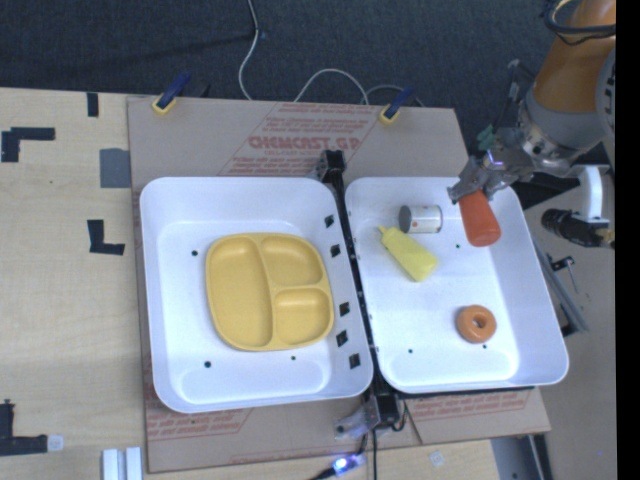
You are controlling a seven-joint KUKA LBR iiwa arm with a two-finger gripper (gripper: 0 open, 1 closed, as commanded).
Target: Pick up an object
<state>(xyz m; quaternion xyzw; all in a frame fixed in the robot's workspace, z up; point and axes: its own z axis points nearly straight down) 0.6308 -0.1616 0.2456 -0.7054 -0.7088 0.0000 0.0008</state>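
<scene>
Here the gripper (478, 190) hangs over the right bin's (530, 363) far corner with its fingers closed on the top of an orange cylinder (482, 220); gripped there, it dangles upright, seemingly clear of the floor.

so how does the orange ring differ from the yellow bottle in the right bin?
The orange ring is round with a hole in its middle; the yellow bottle is long and lies on its side at a slant. The ring sits near the bin's front right; the bottle lies further back, beside a small silver can. Both rest on the right bin floor.
</scene>
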